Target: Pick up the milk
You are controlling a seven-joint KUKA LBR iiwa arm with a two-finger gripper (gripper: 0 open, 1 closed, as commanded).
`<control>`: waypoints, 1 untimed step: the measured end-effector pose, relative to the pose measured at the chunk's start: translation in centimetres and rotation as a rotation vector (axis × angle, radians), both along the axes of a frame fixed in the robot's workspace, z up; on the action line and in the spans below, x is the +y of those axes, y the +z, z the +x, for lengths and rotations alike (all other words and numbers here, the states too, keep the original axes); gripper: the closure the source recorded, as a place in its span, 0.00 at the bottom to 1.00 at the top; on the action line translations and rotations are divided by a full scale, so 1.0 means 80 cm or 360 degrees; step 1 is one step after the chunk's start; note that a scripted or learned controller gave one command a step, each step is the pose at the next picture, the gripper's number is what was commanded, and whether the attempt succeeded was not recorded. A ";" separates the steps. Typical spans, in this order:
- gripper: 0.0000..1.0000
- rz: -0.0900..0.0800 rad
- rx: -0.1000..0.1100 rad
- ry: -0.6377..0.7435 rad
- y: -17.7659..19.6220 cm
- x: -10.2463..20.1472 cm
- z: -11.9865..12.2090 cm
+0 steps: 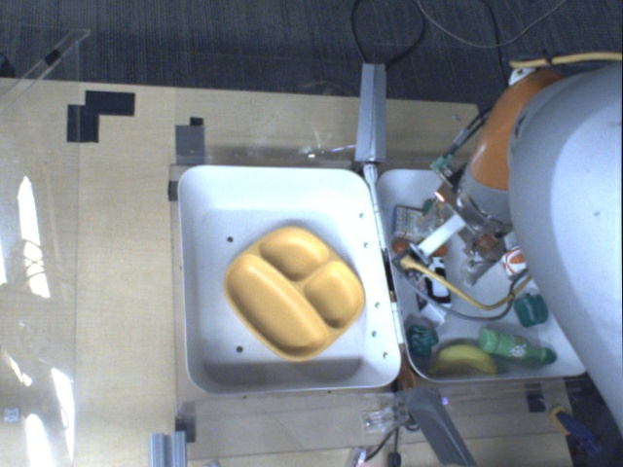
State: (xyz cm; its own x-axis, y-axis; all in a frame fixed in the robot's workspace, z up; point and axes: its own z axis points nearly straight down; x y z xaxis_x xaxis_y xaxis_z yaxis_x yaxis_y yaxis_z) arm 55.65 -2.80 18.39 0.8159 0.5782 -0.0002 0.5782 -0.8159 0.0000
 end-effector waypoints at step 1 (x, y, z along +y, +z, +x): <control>0.00 0.0000 -0.0004 -0.0091 0.001 0.003 0.103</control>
